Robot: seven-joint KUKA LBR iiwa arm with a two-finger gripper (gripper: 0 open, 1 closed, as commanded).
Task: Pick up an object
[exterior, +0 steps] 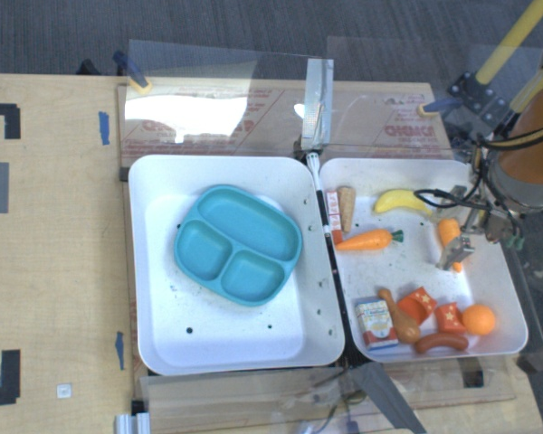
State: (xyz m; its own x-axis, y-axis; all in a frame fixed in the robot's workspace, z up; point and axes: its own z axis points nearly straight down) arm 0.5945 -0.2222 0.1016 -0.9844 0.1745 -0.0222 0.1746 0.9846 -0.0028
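Observation:
My gripper (454, 253) hangs over the right side of the right bin (511, 283), reaching in from the arm's orange band (532, 147). A small orange piece (447, 232) lies right at the gripper's tip, touching or just beside it. A banana (400, 202) lies to its left at the bin's back. A carrot (366, 240) and a tan breadstick (346, 208) rest near the divider. At the front sit a small carton (376, 322), a brown sausage (401, 316), red pieces (417, 304), a red sausage (441, 342) and an orange (479, 319).
The left bin (154, 269) holds a blue divided plate (238, 243). A clear panel (208, 107) and a metal post (317, 102) stand behind the bins. Cables (475, 193) hang by the wrist over the right bin's back right corner.

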